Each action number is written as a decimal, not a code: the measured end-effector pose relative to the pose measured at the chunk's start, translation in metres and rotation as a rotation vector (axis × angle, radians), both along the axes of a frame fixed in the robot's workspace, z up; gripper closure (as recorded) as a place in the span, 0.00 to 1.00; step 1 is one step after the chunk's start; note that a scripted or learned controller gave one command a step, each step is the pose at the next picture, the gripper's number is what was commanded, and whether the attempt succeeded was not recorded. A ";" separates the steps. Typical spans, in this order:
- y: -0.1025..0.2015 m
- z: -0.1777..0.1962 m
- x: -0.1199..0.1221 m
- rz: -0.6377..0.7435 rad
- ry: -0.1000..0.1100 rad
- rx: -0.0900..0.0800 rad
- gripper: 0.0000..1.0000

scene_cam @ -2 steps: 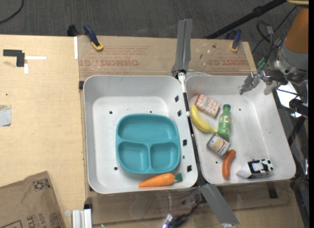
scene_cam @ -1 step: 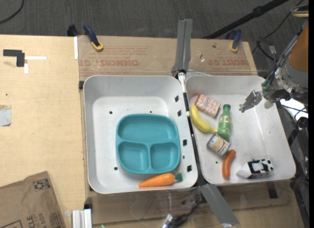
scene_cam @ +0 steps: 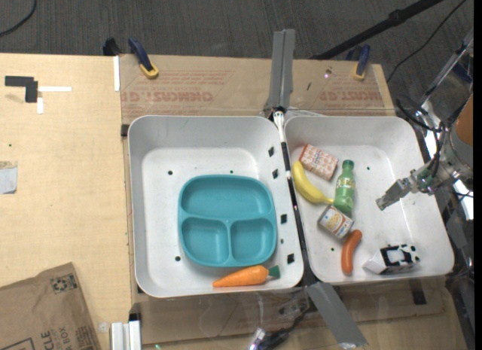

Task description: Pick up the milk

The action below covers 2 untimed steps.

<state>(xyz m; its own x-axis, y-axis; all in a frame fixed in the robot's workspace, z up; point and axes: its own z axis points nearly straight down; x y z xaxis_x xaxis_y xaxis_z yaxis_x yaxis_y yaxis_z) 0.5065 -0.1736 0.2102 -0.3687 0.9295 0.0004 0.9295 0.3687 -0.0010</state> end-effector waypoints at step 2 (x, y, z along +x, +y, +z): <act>-0.034 -0.117 -0.026 0.364 -0.008 -0.002 0.00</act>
